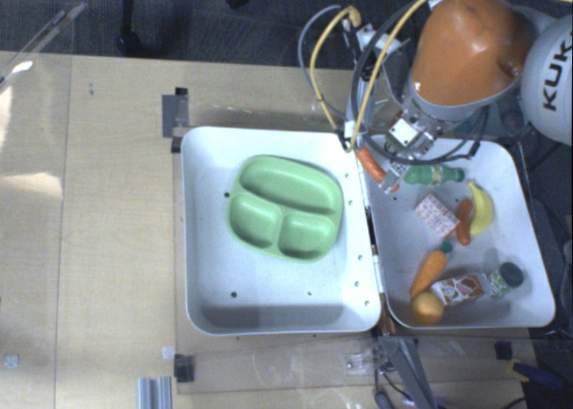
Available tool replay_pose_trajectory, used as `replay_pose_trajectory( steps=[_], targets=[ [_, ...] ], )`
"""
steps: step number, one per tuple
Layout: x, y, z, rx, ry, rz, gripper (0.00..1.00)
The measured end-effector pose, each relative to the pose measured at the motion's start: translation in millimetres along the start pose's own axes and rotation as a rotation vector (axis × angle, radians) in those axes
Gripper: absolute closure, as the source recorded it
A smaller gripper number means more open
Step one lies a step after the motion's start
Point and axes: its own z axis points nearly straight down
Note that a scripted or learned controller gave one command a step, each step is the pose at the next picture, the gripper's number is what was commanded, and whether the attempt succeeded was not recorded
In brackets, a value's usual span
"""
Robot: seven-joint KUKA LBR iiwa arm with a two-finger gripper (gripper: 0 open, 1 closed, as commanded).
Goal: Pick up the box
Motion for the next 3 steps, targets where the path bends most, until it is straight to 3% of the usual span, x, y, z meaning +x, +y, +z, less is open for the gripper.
replay_pose_trajectory(
  steps=[2, 3],
  targets=[
    [14, -13, -24, 0.001, 0.003, -0.629, 1.0],
    [37, 5, -10, 0.0, 0.003, -0.682, 1.0]
  ],
)
